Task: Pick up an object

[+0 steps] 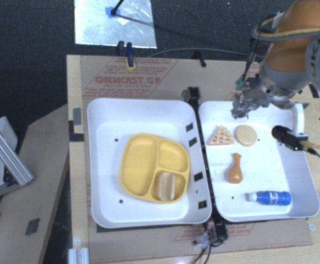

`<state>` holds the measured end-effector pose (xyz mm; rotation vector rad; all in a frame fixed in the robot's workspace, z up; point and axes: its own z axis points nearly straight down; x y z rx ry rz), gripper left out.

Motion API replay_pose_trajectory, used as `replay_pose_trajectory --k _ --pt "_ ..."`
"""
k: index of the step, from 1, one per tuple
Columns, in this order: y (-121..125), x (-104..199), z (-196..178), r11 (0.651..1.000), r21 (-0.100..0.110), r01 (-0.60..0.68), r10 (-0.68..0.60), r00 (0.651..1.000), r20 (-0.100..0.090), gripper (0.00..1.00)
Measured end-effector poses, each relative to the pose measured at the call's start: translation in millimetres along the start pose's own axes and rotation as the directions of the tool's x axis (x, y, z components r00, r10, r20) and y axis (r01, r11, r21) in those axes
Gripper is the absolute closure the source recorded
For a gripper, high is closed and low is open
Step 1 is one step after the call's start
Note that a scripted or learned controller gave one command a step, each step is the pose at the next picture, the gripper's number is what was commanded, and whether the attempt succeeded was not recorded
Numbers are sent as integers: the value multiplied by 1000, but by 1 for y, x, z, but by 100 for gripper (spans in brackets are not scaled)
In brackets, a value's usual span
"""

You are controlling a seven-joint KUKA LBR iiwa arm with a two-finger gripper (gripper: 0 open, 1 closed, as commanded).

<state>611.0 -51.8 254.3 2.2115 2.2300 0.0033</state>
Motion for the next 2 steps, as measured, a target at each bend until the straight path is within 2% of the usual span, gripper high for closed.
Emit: replay_pose_trajectory --k 1,2 --pt "12 58 -1 1000 -1 1 -1 1000 0 100" --pt "30 106 19 1000 0 0 0 1000 0 100"
